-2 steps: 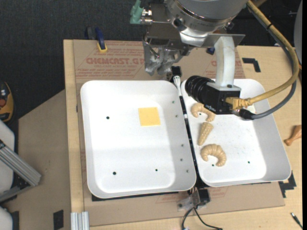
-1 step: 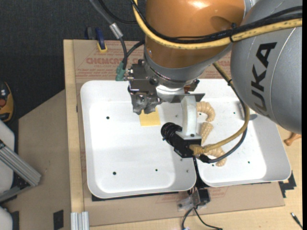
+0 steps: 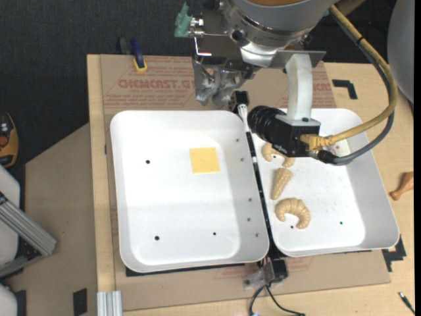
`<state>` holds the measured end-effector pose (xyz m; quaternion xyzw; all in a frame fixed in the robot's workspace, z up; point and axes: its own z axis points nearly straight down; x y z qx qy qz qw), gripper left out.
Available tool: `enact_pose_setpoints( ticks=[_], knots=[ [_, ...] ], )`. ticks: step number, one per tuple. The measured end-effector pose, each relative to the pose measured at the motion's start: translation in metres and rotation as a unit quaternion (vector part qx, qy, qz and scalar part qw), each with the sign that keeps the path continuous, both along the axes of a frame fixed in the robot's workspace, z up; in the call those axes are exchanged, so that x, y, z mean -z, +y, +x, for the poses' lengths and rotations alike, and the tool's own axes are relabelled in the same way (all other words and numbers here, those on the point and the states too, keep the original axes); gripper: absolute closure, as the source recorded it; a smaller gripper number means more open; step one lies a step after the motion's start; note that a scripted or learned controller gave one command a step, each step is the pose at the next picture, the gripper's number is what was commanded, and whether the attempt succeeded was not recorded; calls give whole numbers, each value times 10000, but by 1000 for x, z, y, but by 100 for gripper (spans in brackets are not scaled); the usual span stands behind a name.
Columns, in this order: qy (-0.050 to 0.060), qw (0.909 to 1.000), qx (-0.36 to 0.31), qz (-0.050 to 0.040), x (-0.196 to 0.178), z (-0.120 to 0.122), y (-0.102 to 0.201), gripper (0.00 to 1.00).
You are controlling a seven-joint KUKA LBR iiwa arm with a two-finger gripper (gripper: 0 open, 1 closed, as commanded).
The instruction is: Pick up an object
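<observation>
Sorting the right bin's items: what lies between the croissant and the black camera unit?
In the camera view, a cone-shaped pastry lies between croissant and black unit.

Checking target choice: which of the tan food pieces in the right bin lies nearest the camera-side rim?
The curved croissant; the cone and the small piece lie farther up.
</observation>
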<state>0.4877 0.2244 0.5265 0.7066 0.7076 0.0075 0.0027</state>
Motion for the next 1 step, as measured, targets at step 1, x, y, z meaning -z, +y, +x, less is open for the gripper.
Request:
enact_pose_setpoints(
  ticks=[1],
  knots=[
    [150, 9999, 12, -69, 142, -10, 0, 100]
  ],
)
